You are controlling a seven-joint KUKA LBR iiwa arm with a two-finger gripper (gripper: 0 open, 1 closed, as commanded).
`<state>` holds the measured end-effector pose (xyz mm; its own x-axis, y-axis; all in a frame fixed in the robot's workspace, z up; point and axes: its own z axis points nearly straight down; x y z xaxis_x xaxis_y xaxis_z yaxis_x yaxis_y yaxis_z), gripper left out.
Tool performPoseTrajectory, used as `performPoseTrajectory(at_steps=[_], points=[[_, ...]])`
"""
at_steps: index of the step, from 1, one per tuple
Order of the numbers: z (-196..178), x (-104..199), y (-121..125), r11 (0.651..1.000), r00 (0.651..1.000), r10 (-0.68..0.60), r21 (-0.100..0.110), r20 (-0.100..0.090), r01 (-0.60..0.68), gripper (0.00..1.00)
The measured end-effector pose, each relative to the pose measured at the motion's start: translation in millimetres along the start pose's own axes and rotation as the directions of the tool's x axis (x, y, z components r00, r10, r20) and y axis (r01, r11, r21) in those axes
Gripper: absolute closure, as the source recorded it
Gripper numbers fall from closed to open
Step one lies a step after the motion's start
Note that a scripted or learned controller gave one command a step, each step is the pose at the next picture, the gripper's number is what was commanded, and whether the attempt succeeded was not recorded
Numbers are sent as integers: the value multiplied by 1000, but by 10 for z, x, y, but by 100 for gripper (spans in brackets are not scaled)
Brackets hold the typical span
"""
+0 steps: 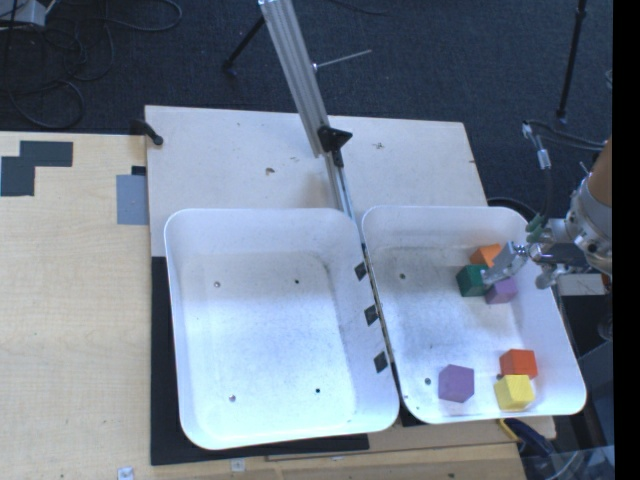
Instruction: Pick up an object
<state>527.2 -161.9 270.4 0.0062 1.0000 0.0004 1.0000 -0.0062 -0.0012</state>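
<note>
Nearest me, in the right bin's [560, 368] front corner, sit a yellow block [514, 392], a red block [518, 362] touching it and a purple block [456, 383] a little apart, all matte and chunky, likely scattered as pick targets. Farther back, a green block [471, 280], an orange block [487, 256] and a mauve block [501, 289] huddle together. The gripper [512, 264] reaches into that cluster from the right; whether it pinches anything I cannot tell. The left bin [190, 298] is smooth white plastic.
</note>
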Motion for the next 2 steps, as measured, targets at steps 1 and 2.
performPoseTrajectory(at_steps=[1, 2], points=[[1311, 198, 482, 1000, 1000, -9, 8, -2, 9, 0], [1560, -40, 849, 1000, 1000, -6, -19, 8, 6, 0]])
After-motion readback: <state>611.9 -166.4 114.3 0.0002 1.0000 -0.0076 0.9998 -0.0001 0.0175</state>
